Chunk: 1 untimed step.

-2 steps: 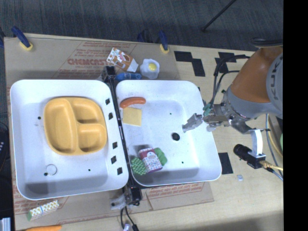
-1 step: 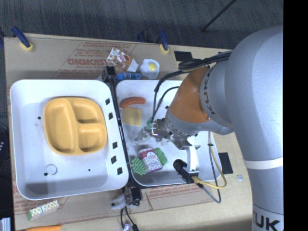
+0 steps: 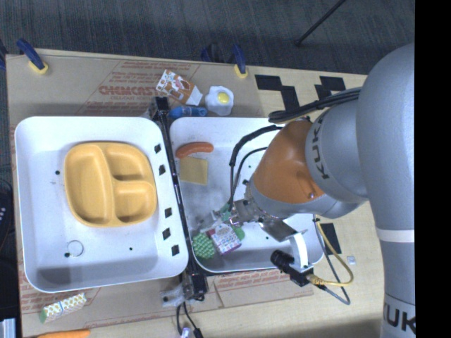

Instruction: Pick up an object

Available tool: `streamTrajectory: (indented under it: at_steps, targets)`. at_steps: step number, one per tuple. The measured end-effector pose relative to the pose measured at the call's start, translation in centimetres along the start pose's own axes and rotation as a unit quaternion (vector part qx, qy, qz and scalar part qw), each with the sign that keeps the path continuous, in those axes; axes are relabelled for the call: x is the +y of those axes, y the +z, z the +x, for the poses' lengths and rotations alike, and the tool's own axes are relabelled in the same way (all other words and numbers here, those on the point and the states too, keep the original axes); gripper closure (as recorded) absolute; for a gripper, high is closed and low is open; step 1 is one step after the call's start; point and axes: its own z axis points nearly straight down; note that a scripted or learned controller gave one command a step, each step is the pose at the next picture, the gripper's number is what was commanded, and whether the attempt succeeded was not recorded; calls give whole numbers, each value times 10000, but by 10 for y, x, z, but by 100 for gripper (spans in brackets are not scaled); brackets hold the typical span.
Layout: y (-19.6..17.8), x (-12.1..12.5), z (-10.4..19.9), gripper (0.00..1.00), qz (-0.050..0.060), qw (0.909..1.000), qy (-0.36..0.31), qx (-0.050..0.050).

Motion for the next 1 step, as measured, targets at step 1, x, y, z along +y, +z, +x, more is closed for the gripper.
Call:
streamTrajectory:
  at_steps: [1]
  targets:
    - [-9, 0, 0, 100, 16, 10000, -20, 3]
